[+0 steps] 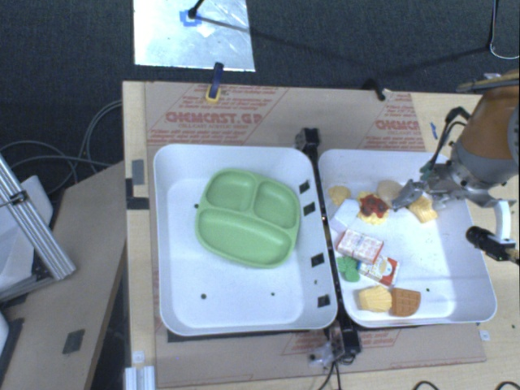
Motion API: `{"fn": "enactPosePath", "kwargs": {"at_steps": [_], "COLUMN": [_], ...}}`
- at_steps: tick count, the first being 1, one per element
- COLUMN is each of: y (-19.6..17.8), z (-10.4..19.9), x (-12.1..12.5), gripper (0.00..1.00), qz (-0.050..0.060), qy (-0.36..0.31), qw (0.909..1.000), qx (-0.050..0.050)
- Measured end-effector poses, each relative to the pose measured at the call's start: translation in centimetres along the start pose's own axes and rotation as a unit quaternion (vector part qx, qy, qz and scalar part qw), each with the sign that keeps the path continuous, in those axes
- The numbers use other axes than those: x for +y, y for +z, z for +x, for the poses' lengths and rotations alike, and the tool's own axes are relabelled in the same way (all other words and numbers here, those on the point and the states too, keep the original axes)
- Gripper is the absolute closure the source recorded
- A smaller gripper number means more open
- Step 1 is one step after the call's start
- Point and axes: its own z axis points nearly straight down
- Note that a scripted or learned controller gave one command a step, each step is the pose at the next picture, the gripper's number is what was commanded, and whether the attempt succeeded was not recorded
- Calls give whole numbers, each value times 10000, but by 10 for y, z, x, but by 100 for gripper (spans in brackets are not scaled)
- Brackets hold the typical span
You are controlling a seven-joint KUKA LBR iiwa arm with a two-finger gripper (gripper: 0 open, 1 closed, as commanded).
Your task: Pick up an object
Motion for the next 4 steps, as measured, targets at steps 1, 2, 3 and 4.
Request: {"fn": "enactPosePath", "kwargs": {"at_steps": [1, 2, 3, 4], "y": [35, 19, -37, -102], "z": [-3, -5, 0, -1], "x": [4, 8, 1, 8], "gripper": [0, 100, 100, 100], "qz": [-65, -146, -42, -54], "qy": [4, 2, -13, -17], "qw": [10000, 9999, 10000, 10000], "qx": [-44, -76, -11, -17]}}
